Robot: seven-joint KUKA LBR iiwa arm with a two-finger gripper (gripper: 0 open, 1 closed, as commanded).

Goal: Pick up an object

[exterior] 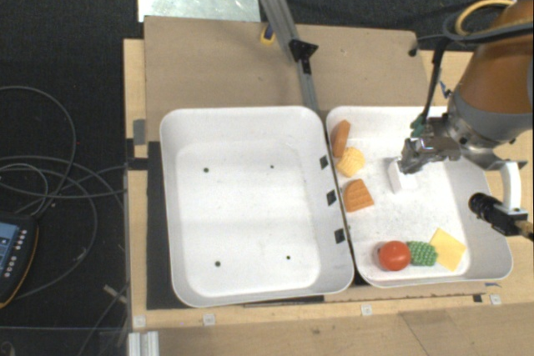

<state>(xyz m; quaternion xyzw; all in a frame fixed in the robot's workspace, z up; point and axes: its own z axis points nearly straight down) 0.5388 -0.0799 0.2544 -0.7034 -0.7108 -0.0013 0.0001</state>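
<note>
Camera view, one entry per item.

Bench (217, 62): brown board carrying two shallow white bins side by side.

Left bin (179, 137): white floor with four small dark dots.

Right bin (492, 267): held all the loose goods, which is likely why the arm worked over this side.

Sausage (340, 137), corn piece (351, 162) and orange wedge (359, 196): ranged in a column along the bin's 9 o'clock wall, close together, the sausage and the corn piece about touching. Crowding against the wall probably made them awkward picks.

Tomato (394, 255), green piece (422, 253) and yellow cheese slice (448, 249): a row along the 6 o'clock edge, each touching or nearly touching its neighbour.

White block (395, 177): lay alone near the bin's centre, apart from the other items; judged the likeliest target, being free-standing and nearest the tool.

Gripper (415, 159): hung from the grey and orange arm (501, 71) entering from 3 o'clock, poised just beside the white block at its 1 o'clock. How wide it stood could not be told, and nothing was seen held in it.

Task standing: judged not yet done, every item resting on the bin floor.
</note>
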